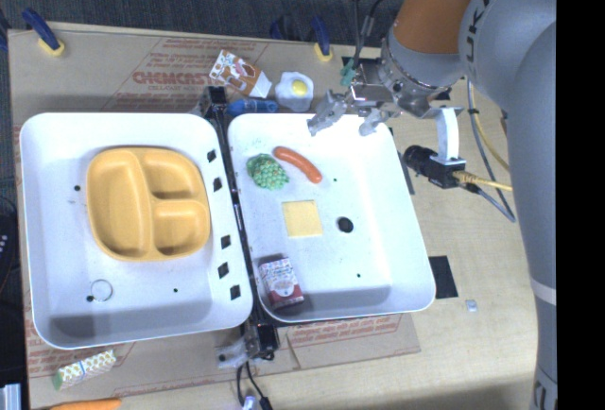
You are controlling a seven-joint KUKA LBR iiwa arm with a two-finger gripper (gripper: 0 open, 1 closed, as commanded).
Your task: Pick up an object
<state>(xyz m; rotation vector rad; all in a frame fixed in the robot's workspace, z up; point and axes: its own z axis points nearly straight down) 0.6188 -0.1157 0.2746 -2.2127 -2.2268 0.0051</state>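
My gripper (348,119) hangs over the far edge of the right bin (402,210), its two grey fingers spread apart with nothing between them. Just below and left of it lies an orange-red sausage (298,164). A green bunch of grapes (267,173) sits beside the sausage. A yellow cheese slice (302,218) lies mid-bin with a small black disc (344,226) to its right. A red packet (281,282) rests at the bin's near left corner.
The left bin (47,238) holds a yellow divided plate (148,202) and a small clear ring (100,290). Behind the bins lie a printed wrapper (233,72), a blue item (251,106) and a fried-egg toy (295,89). A snack packet (85,367) lies near front left.
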